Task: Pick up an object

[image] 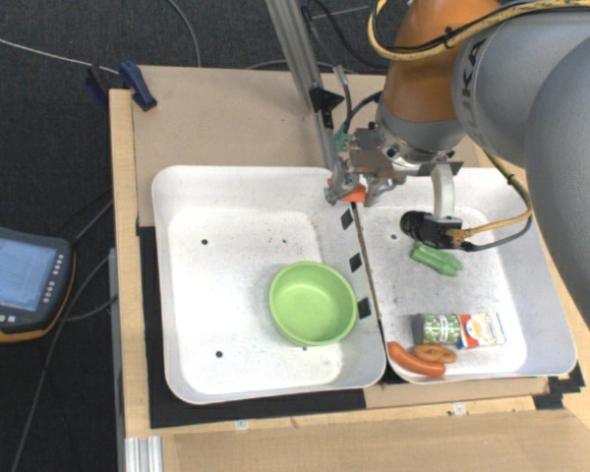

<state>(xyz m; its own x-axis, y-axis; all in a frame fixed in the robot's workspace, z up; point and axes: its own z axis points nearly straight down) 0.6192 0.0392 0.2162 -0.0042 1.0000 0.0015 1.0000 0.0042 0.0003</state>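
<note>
The gripper [346,193] hangs beyond the bowl [287,298] and a little to its right in the view, low over the far end of the seam where the left bin [226,293] and right bin [403,298] meet. Whether it is wide or narrow I cannot tell, and nothing can be seen held in it. The bowl sits upright in the left bin, near the seam. The other candidates are all in the right bin, to the bowl's right. A green piece [437,260] lies right of the bowl and slightly farther back. A carton [460,329] lies right of the bowl and slightly nearer the camera, with a sausage [415,360] touching or just beside its near left corner. The green piece is probably the likeliest pick, being nearest. From the gripper it lies toward the view's right and toward the camera, inside the right bin. Its long axis runs roughly across the view, dipping a little toward the camera at its right end, so a grasp would likely have to close across that line. Carton and sausage also lie lengthwise across the view.
</note>
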